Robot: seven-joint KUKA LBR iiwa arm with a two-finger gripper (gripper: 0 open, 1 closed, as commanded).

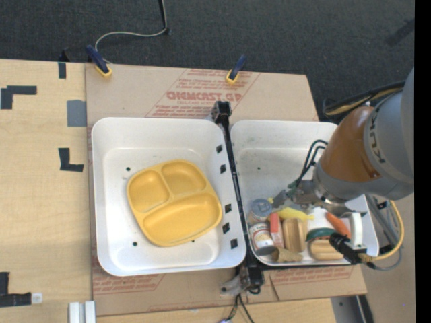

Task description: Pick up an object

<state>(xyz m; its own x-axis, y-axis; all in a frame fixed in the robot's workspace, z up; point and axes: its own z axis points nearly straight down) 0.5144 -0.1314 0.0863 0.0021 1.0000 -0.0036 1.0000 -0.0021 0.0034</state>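
Camera view puts my arm (363, 150) over the right bin (283, 147), wrist low above a heap of small items (296, 231) packed into the bin's 6 o'clock corner. The gripper (322, 204) is buried behind the wrist and cables, so I cannot tell what state it is in, nor whether it has anything.

In the heap I make out a small jar (261, 236) with a printed label, a yellow piece (295, 213), an orange one (338, 222) and tan, bread-coloured blocks (293, 234). They look like toy food: light, stiff plastic, probably smooth and inclined to slip. I would take the jar across its round body or a tan block across its narrow sides; crowding is the risk.

The left bin (111, 180) holds a yellow divided plate (175, 202), flat and awkward to pinch except at its rim.

The cardboard (195, 96) under the bins, at 12 o'clock, reads "CHEMCAST" in red. The jar label is too small to read.
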